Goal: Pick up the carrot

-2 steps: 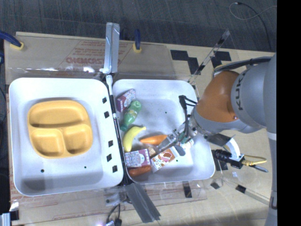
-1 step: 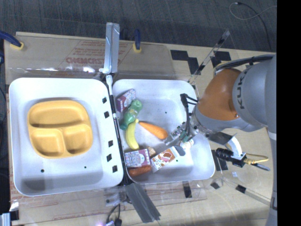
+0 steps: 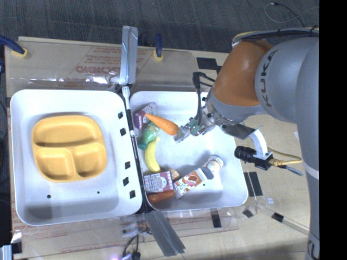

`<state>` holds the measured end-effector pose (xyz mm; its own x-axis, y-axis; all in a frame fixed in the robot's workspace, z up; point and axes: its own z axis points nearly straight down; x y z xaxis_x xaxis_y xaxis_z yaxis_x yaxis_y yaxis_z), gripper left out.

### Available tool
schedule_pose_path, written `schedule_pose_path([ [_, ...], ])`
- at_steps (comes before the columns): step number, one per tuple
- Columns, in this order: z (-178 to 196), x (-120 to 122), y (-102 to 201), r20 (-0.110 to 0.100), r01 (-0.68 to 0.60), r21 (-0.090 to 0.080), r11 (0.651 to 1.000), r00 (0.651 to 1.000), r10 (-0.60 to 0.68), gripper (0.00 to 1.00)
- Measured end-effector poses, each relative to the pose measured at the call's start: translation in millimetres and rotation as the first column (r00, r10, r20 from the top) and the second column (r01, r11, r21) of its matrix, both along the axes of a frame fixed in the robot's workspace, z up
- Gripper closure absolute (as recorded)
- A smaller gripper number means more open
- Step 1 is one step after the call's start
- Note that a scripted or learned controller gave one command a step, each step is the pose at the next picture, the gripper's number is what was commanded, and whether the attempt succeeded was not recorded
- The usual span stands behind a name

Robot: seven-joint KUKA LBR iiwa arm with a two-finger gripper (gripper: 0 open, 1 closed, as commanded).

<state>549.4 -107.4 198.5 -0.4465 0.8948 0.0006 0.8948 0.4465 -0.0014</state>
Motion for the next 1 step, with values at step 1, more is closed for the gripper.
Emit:
schedule_pose_path([
  [1, 8.7, 27.2, 62.4, 0.001, 0.084, 0.000, 0.996, 0.996, -0.084, 1.00],
])
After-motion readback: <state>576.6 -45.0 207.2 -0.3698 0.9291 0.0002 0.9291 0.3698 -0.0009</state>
